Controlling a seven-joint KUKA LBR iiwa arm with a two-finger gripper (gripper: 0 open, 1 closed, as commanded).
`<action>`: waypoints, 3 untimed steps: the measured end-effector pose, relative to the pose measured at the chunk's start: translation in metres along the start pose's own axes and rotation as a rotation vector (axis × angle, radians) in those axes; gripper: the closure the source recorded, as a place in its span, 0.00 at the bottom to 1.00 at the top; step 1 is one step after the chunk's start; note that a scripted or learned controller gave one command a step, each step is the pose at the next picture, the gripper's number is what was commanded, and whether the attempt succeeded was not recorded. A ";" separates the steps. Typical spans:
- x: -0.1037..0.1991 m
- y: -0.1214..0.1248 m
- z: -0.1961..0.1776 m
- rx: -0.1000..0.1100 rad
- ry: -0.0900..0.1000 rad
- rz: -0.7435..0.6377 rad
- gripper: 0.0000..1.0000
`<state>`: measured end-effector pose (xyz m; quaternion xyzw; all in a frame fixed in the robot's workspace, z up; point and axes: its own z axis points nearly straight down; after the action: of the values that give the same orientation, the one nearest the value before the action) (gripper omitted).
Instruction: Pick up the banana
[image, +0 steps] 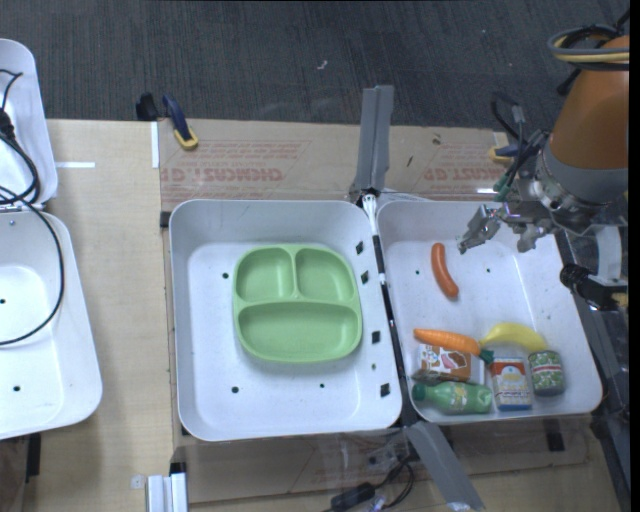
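Note:
The yellow banana (516, 335) lies near the front right of the right bin (410, 300), just behind a small carton and a can. My gripper (502, 231) hangs over the back right of that bin, well behind the banana, with its two fingers spread and nothing between them.
In the right bin also lie a red sausage (444, 270), a carrot (446, 340), a snack packet (440, 362), a green bottle (454, 398), a small carton (511, 379) and a green-labelled can (546, 371). The left bin (200, 330) holds a green divided plate (297, 303).

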<state>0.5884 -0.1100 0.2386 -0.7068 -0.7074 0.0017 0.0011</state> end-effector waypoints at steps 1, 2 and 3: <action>-0.069 -0.042 0.029 0.000 0.000 0.031 0.00; -0.102 -0.058 0.138 -0.004 0.006 -0.097 0.00; -0.097 -0.088 0.148 -0.001 0.006 -0.064 0.00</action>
<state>0.5001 -0.2076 0.0908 -0.6837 -0.7297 -0.0009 0.0028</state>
